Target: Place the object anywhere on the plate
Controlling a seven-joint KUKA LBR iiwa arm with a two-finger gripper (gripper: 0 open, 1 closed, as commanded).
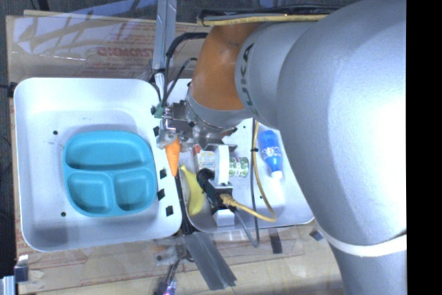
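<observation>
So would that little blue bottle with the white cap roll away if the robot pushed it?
Probably. The small blue plastic bottle with the white cap lies on its side in the right white bin, so its round body could roll sideways. It looks light, maybe slippery.

Beside the turquoise plate point(109, 179) in its white bin point(41, 100): an orange carrot point(172, 154), a yellow banana point(194, 195), a blue bottle point(270, 152).

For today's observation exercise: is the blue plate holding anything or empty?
Empty: all three compartments of the blue plate show bare blue, in the left bin.
</observation>
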